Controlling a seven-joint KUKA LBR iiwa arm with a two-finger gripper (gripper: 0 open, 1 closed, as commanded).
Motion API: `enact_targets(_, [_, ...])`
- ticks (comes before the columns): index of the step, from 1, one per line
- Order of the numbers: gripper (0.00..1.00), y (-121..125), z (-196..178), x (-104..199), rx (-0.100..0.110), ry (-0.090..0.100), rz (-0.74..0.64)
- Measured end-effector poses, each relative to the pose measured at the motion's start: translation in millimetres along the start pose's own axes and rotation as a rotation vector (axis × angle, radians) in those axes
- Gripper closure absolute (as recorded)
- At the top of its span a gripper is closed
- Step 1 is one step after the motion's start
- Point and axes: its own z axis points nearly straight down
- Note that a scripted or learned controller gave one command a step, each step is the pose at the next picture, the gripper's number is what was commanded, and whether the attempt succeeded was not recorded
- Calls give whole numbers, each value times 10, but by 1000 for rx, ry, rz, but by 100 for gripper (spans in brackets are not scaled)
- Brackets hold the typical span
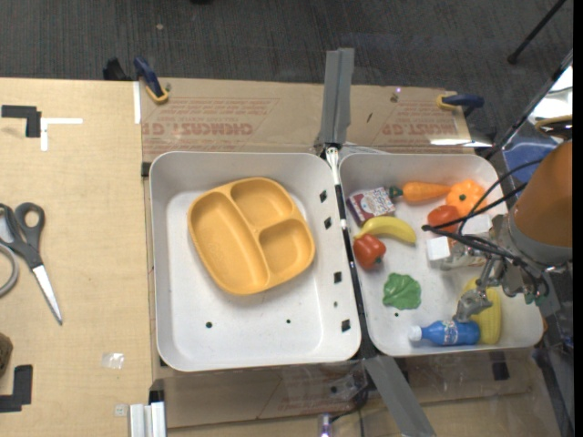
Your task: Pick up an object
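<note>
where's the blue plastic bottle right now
The blue plastic bottle lies on its side at the front edge of the right white bin, just below the green leafy toy and touching the yellow corn cob.

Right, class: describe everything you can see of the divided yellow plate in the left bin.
The divided yellow plate looks like smooth matte plastic, rounded at the corners, with a raised rim and ridges that split it into three compartments, one long and two smaller. Nothing lies in any of them. It rests flat, right way up and turned at a slant, on the floor of the left bin, towards the bin's far side.
</note>
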Motion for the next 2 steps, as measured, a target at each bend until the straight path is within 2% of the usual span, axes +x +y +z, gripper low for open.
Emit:
enact_targets(1, [0, 5, -23, 77, 2, -15, -11])
enact_targets(2, [0, -44, -29, 107, 3, -19, 69])
